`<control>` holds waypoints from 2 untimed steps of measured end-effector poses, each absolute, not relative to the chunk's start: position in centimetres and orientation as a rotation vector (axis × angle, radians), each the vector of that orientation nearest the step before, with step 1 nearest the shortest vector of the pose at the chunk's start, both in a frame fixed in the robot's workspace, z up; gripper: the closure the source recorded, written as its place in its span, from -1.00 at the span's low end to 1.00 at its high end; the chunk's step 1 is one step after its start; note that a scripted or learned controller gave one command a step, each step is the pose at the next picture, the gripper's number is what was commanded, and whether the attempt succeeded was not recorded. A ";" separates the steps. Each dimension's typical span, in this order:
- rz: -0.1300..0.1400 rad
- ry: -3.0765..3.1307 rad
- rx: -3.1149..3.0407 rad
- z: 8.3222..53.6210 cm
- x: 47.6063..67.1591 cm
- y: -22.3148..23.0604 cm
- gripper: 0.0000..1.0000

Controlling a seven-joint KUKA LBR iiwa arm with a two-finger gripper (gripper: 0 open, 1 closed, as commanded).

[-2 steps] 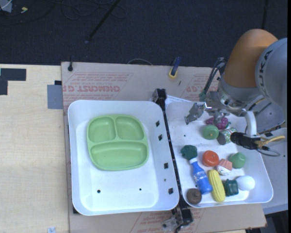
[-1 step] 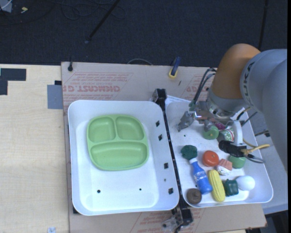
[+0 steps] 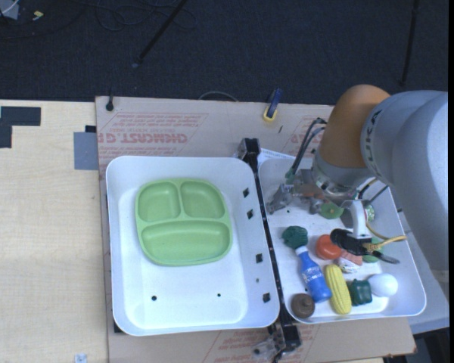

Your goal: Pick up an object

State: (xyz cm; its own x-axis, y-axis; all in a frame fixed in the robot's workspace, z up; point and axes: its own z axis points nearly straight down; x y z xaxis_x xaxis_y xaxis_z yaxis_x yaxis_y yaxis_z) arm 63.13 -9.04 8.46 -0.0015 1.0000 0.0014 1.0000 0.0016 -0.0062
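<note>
My gripper hangs low over the upper left part of the right bin, close to the wall between the bins. Just below it lies a dark green lump. Further toward the front are a blue bottle, a yellow corn cob, a brown round piece, a dark green block and a white egg. An orange-red piece lies right of the lump. I see nothing held in the gripper.
The left bin holds a light green divided plate in its upper half. The grey arm with its orange band covers the right bin's upper right. A small green thing peeks out under the wrist.
</note>
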 end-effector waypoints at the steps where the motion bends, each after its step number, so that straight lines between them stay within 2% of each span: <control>1: 0.003 -2.217 -2.221 9.7 63.2 -9.1 1.00; 2: -0.001 -2.220 -2.223 14.1 63.7 -9.3 1.00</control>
State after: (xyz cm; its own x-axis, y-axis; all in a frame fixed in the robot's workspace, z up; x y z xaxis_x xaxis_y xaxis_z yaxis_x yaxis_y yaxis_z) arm 63.73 -9.27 14.06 0.0013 1.0000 0.0003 1.0000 -0.0013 0.0010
